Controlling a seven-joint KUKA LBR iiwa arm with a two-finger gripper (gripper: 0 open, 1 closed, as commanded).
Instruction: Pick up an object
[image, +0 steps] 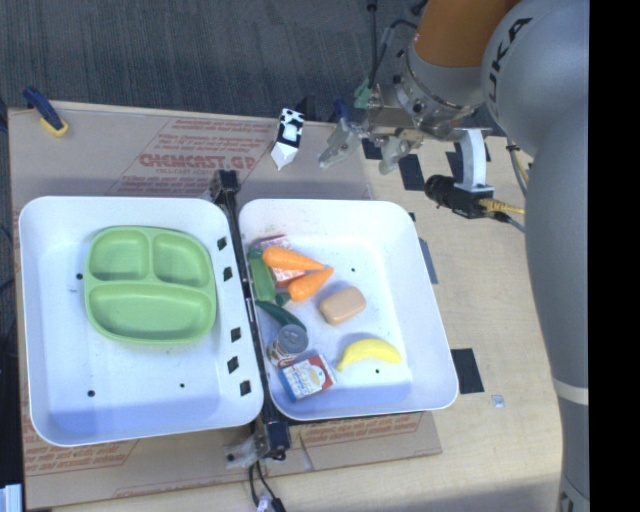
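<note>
claw (366, 148): open, holding nothing | above right bin's (400, 222) far rim | carrots (296, 271), banana (369, 353) below

A light wooden bench (490, 300) carries a flat brown cardboard sheet with red lettering (190, 150). Two shallow white plastic bins rest on the sheet, touching: the left bin (40, 300) and the right bin (425, 300). Small black tape patches (466, 370) mark the bench at right. A blue-and-yellow item, possibly a clamp (45, 110), sits at the far-left corner.
</note>
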